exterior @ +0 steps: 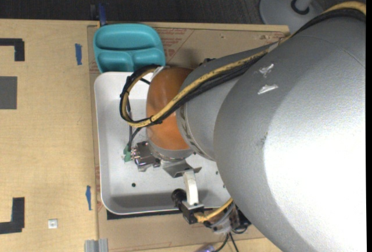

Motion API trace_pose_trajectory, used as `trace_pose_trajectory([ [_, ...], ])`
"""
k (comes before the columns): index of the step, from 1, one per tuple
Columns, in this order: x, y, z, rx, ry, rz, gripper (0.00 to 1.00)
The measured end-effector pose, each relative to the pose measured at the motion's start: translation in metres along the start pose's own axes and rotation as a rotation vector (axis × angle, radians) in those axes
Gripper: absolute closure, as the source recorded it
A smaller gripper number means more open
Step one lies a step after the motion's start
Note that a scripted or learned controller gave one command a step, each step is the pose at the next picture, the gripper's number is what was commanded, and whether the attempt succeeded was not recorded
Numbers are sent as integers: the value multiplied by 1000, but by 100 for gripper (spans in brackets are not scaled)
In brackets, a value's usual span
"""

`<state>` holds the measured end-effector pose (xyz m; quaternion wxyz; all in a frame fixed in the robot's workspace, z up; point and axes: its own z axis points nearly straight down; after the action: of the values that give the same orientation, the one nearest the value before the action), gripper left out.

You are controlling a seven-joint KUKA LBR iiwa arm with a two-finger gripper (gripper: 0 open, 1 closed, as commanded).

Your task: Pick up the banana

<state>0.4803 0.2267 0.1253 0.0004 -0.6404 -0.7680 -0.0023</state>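
Reaching down into the shallow white plastic bin (pixel 110 128), the grey KUKA arm with its orange wrist band (pixel 168 111) covers most of the bin floor, so the step in hand looks like the descent toward a grasp. The gripper sits somewhere under the wrist, hidden by the arm's own bulk, and I cannot tell how its jaws stand or whether anything is between them. The banana is hidden too; where it lies, which way it points and how its long axis runs cannot be told. A teal moulded plastic tray (pixel 128 47) sits at the bin's 12 o'clock edge. Next, I judge, the jaws should straddle the banana's short width before lifting.
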Motion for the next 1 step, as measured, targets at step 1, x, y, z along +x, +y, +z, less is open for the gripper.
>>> trace_pose_trajectory([
  [1, 0, 0, -10, -1, 0, 0, 100],
])
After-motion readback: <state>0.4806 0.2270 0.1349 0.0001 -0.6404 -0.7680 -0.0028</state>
